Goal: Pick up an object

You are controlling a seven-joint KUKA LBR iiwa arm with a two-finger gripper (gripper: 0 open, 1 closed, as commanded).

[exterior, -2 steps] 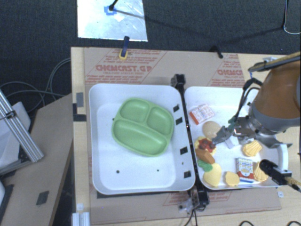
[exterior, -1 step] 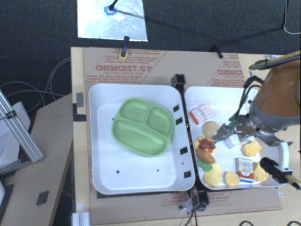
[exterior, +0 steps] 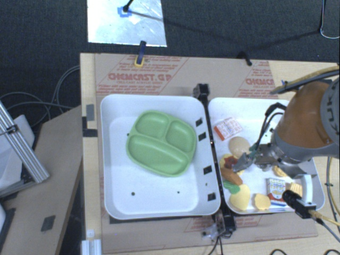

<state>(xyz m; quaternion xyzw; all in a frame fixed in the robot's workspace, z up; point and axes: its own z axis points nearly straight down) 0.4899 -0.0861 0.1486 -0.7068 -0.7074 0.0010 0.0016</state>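
You see the arm [exterior: 311, 124] reaching in over the right bin [exterior: 249, 106], its gripper [exterior: 241, 162] low among the toy food [exterior: 239, 187] at that bin's left side. You cannot tell whether it is grasping anything. A beige round piece [exterior: 238, 144] sits just above it, a packet [exterior: 227, 127] higher up. The left bin [exterior: 114, 142] holds a green plate [exterior: 161, 143].

A green divided plate [exterior: 161, 143] lies in the left bin [exterior: 114, 195]; the gripper [exterior: 241, 162] hangs low in the right bin [exterior: 249, 106], over a heap of small toy foods [exterior: 239, 187], beside a beige piece [exterior: 238, 144]
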